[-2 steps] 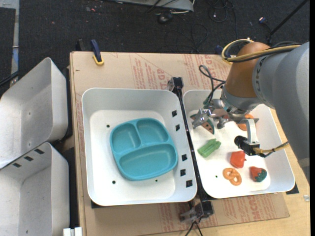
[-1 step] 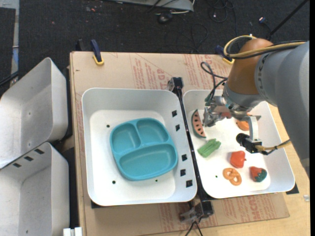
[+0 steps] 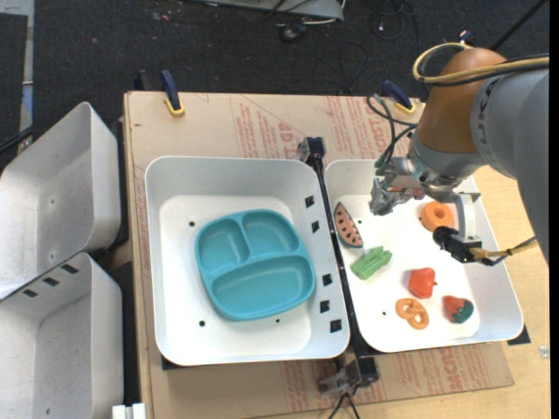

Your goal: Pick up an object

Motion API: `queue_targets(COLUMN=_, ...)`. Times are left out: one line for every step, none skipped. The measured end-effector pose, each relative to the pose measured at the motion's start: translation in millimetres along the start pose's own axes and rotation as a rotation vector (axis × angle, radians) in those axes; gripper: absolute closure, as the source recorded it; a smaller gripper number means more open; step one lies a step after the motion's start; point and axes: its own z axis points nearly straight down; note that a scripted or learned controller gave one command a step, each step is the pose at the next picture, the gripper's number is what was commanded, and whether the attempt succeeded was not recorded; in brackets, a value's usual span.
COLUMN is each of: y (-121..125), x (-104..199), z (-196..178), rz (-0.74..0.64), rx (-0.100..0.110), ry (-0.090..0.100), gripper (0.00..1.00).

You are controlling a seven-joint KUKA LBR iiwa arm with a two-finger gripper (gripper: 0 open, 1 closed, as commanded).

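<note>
Cardboard covers the bench [image 3: 227, 116], and two white bins sit on it side by side. Nearest the gripper [image 3: 385, 197] is the watermelon slice [image 3: 348, 225], just down and to the left of the fingertips against the right bin [image 3: 502, 308] wall, its long axis running up and down the bin. Below that lies the green bean pod [image 3: 371, 261], its long axis slanting from lower left to upper right, toward the fingers. I cannot tell whether the fingers are apart or together. An orange ring [image 3: 436, 214] lies just right of them. Farther off are a red pepper [image 3: 422, 281], a pretzel [image 3: 412, 312] and a strawberry [image 3: 458, 307]. Across the divider, the left bin [image 3: 166, 234] holds a blue divided plate [image 3: 254, 263].
</note>
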Motion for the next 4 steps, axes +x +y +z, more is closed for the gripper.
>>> queue_targets(y=2, x=-6, z=-45, rz=-0.001, rx=0.0, ry=-0.001, gripper=1.0)
queue_targets(y=2, x=-14, z=-105, rz=-0.001, rx=-0.001, ry=-0.001, gripper=1.0)
queue_targets(y=10, x=45, z=-92, rz=-0.009, rx=0.005, ry=0.002, gripper=1.0)
queue_targets(y=17, x=104, z=-98, rz=-0.009, rx=0.003, ry=0.001, gripper=1.0)
